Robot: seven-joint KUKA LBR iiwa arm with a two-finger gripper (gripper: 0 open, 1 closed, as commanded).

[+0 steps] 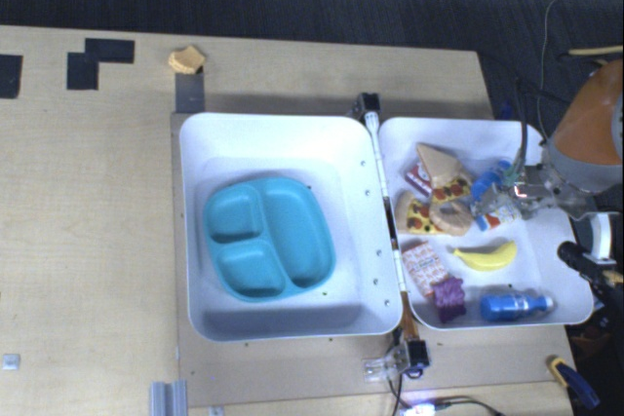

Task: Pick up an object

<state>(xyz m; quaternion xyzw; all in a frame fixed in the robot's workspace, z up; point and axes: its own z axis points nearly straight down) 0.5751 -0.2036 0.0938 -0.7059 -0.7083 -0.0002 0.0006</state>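
- Gripper (509, 191) hangs low just above the banana (487, 255); whether its fingers are spread seems impossible to tell.
- Best settle squarely over one item, avoiding neighbouring clutter.

One fixed camera overhead, slanted down on both bins (283, 132); arm (590, 136) at right.

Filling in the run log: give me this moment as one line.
hand: over right bin | grip: unclear | nearby: banana, bottle | left bin: blue tray

A banana (487, 255), blue bottle (514, 307) on its side, purple grapes (448, 294) and a sandwich (439, 165) lie in the right bin (556, 239).
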